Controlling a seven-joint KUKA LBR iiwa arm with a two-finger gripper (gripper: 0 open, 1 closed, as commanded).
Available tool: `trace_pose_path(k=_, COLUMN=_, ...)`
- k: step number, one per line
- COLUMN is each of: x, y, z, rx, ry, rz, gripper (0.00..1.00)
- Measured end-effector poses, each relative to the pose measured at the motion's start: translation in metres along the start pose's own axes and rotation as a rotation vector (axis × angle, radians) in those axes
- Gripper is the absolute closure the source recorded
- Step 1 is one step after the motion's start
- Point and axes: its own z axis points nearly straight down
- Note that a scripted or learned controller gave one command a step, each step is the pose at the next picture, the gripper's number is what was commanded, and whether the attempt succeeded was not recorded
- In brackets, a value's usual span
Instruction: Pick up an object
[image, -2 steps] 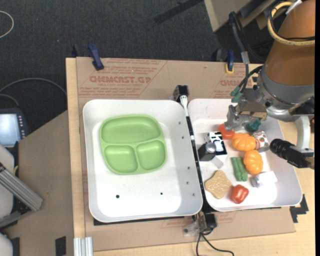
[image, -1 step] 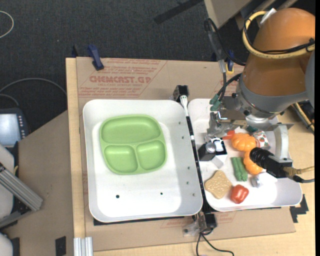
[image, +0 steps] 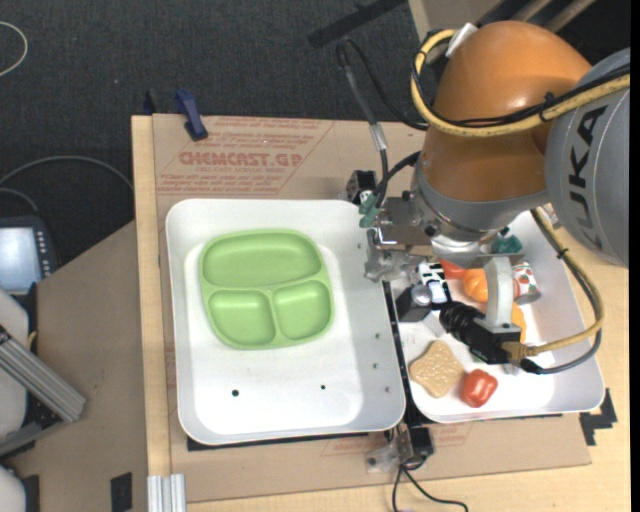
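Note:
The right bin (image: 560, 395) holds several small things. A tan slice of toy bread (image: 437, 368) lies near its front left, with a red toy pepper (image: 479, 387) beside it. Orange pieces (image: 478, 286) and a white and red item (image: 524, 284) sit further back, and a teal piece (image: 507, 242) peeks out from under the arm. My gripper (image: 424, 284) hangs low over the left part of this bin, under the orange and grey wrist (image: 480, 130), which hides most of it. A black and white patch shows right at the gripper.
The left bin (image: 200, 400) bears a green three-compartment plate (image: 265, 287) in its back half. Both bins rest on a brown cardboard sheet (image: 240, 150) with red print. A blue clip (image: 190, 115) sits at the sheet's far left corner.

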Motion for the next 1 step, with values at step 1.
trace_pose_path(k=1, x=-0.0035, y=0.0009, z=-0.0112, rx=-0.003, ry=-0.001, rz=0.006, gripper=1.00)
